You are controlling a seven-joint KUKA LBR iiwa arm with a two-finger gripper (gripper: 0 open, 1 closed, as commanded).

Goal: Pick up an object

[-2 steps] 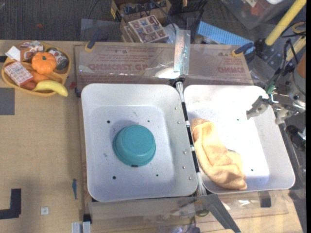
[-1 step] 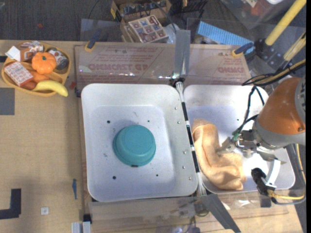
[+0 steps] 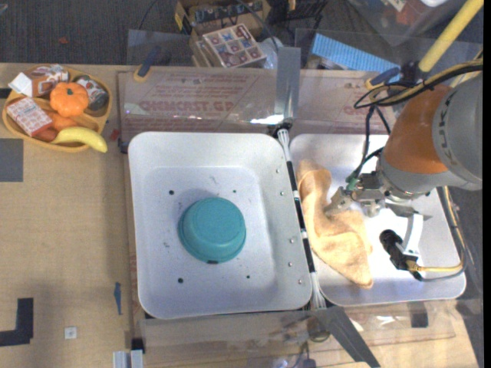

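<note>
Crumpled along the left side of the right bin [image 3: 449, 282] lies one yellow cloth [image 3: 337, 236], running from near the bin's upper left corner down toward its front edge, where it lies nearest the camera. Its left edge sits against the wall shared with the left bin [image 3: 153, 282]. The gripper [image 3: 337, 204] is down at the cloth's upper middle, its tip touching or pressing the fabric; whether the fingers are apart or clamped on the cloth I cannot tell from this angle. Behind it, the grey arm [image 3: 453, 140] with its orange band comes in from the right and covers the bin's upper right part. A black cable fitting [image 3: 395, 248] with a yellow lead hangs just right of the cloth, over bare white floor.

One teal bowl [image 3: 213, 228] sits upside down near the middle of the left bin, well apart from every wall, with open white floor all around it.

Two bins stand side by side on the desk [image 3: 61, 244]. At the desk's far left corner, one yellow dish [image 3: 15, 121] holds a banana [image 3: 80, 136], a small orange pumpkin [image 3: 69, 98] and some small boxes. Cardboard and clutter lie beyond the bins' far edge.
</note>
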